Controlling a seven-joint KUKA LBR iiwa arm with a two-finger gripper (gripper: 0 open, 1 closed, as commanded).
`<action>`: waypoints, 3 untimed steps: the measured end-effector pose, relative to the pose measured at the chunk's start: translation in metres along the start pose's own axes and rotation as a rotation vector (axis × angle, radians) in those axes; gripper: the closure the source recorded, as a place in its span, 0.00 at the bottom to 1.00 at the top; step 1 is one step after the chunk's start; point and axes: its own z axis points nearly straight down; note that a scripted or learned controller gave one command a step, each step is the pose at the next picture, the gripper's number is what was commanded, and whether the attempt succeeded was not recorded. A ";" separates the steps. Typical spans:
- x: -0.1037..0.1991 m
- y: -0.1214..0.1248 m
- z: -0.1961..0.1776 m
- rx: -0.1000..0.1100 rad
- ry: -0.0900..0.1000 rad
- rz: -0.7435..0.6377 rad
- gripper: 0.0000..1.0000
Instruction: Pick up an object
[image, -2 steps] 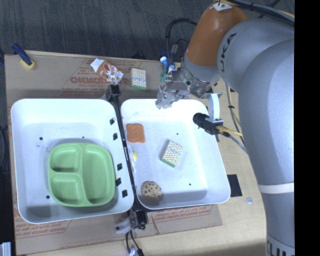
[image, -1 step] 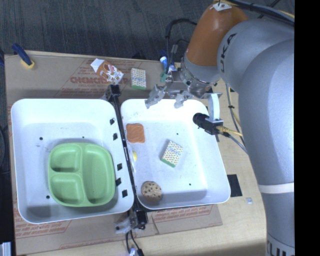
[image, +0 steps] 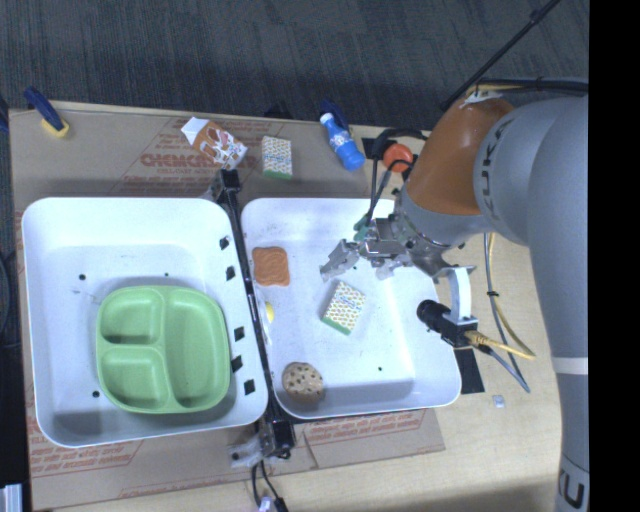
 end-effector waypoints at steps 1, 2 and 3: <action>0.009 -0.046 0.094 -0.012 -0.001 -0.003 0.00; 0.039 0.050 0.060 -0.006 0.002 -0.001 0.00; 0.101 0.073 -0.004 -0.007 0.003 -0.002 0.00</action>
